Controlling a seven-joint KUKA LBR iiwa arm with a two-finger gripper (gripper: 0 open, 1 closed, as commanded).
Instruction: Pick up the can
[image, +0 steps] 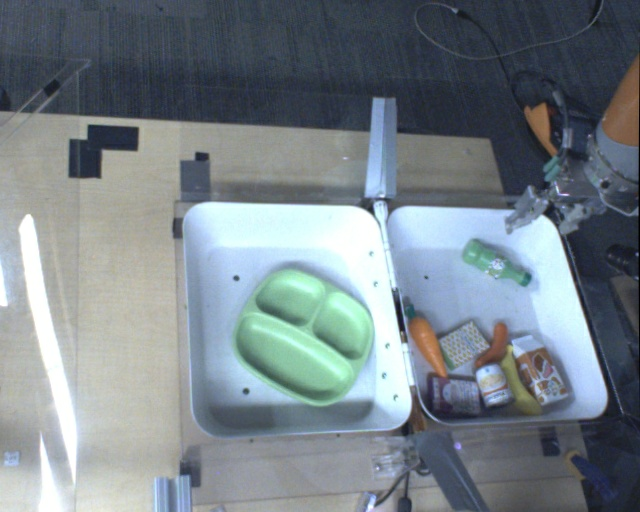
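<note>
Dark purple can (452, 394) lies at the right bin's (575, 290) near-left corner, diagonally opposite the tool (533, 208) at the far-right rim; tool's state unclear.

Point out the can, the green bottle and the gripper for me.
can (490, 385): camera view, on its lid and top end.
green bottle (494, 262): camera view, middle of its body, lying on its side.
gripper (545, 203): camera view, between its fingertips, above the right bin's far edge.

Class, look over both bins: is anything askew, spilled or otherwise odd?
Nothing is spilled or broken. The green bottle lies on its side, alone in the right bin, while the other items crowd its near edge.
</note>
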